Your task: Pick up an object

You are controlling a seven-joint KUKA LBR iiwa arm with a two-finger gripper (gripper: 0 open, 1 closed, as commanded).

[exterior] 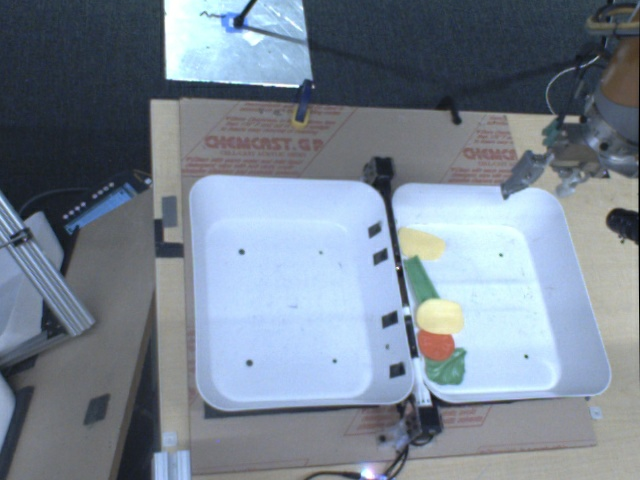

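Note:
Several toy food pieces lie along the left wall of the right bin (560, 268). A yellow piece (422, 243) lies farthest back. Nearer the front come a long green piece (422, 280), a round yellow piece (440, 316), a red-orange piece (436, 345) and a green leafy piece (447, 368). My gripper (542, 180) hangs over the back right rim of that bin, well away from the pieces. Its fingers are spread open with nothing between them.
The left bin (290, 288) sits beside the right one, joined by a black hinge strip with clips (385, 258). Both rest on a cardboard sheet (260, 143). A shiny metal plate (235, 28) lies beyond the bench at the back.

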